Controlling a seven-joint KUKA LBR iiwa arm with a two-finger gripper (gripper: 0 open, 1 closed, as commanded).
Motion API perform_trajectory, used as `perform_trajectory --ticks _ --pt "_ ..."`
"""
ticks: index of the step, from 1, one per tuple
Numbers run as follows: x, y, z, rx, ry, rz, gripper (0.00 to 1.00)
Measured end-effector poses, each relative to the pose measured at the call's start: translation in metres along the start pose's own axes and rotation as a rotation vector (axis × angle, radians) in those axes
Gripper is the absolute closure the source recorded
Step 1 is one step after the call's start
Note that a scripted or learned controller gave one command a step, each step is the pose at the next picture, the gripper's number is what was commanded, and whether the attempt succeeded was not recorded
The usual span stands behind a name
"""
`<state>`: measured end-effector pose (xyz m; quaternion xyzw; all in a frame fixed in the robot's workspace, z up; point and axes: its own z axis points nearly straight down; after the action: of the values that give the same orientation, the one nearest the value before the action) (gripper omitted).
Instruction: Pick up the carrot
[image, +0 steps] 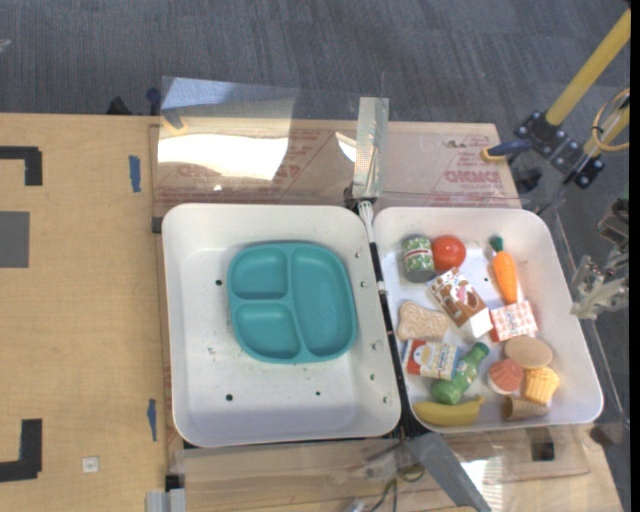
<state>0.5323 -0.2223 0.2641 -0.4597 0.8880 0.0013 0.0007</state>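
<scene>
The carrot (505, 274) is orange with a small green top. It lies in the right white bin (570, 300), in the bin's far right part, with its green end toward the far rim. Left of it sit a red tomato (449, 250) and a brown snack packet (459, 298). A small red-and-white carton (514, 321) touches its near tip. White bin floor shows to the carrot's right.
The right bin also holds a green can (417, 257), a bread slice (422, 322), a green bottle (463, 370), a banana (447, 411) and a corn cob (541, 383). The left bin (190, 340) holds a teal divided plate (293, 300). A yellow pole (590, 70) stands far right.
</scene>
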Motion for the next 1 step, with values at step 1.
perform_trajectory --ticks 1 --pt "-0.0028 -0.0019 -0.0139 0.011 -0.005 0.001 1.00"
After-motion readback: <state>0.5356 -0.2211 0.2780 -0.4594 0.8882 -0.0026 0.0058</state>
